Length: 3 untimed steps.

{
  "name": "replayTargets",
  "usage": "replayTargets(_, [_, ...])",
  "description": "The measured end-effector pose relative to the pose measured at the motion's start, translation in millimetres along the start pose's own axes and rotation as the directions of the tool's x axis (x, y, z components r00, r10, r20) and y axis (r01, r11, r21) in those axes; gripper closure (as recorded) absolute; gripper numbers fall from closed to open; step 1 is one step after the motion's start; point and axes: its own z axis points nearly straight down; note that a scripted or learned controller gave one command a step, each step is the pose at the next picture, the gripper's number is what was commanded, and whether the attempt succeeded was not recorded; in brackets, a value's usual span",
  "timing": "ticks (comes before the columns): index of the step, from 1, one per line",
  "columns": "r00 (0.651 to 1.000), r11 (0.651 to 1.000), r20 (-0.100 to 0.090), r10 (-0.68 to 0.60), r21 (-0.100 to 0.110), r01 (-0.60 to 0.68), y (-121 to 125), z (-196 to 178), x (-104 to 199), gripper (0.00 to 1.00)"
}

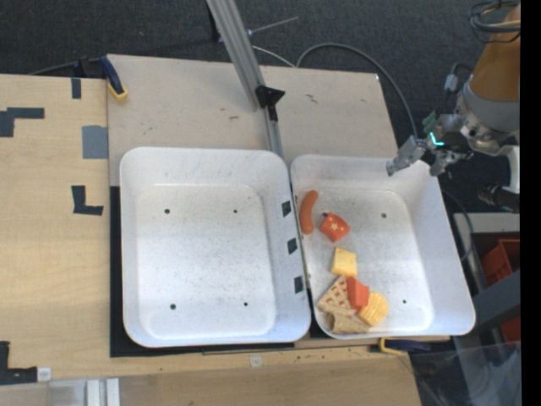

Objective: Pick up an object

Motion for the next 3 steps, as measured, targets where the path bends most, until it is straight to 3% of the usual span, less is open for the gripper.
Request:
replayTargets(1, [1.000,1.000,0.002,-0.002,-0.004,0.002,1,-3,0,0.00])
replayTargets(3, [1.000,1.000,0.000,-0.001,0.003,0.001,-13,119,10,0.00])
